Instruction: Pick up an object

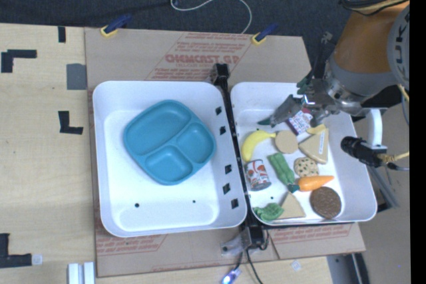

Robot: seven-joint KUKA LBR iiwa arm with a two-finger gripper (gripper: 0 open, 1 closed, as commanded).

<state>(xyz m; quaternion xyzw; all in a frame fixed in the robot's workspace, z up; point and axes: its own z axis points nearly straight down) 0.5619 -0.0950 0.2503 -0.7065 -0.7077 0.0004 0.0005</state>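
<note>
1. I have the arm (369, 36) reaching in from the right, its orange band above the wrist, hanging over the upper part of the right bin (369, 206).
2. The gripper (283, 113) points left and down toward the heap of toy food. I can make out one dark finger slanting toward the banana, but I cannot tell from this angle whether the jaws are wide or narrow, nor whether anything sits between them.
3. A small purple-and-white packet (301, 123) lies just beneath the wrist, close to the gripper tip.
4. The rest of the pickable things crowd the right bin: a yellow banana (256, 142) at the left, a tan cookie (286, 142) beside it, a cheese wedge (318, 144), a green pod (281, 168), a little can (257, 173), a speckled cracker (305, 166), a carrot (314, 182), a brown disc (325, 201) and a green leaf (268, 212) near the front rim.
5. The left bin (110, 163) holds a blue divided plate (168, 141), lying flat.
6. Both bins rest on cardboard (193, 56) on the counter (40, 143).
</note>
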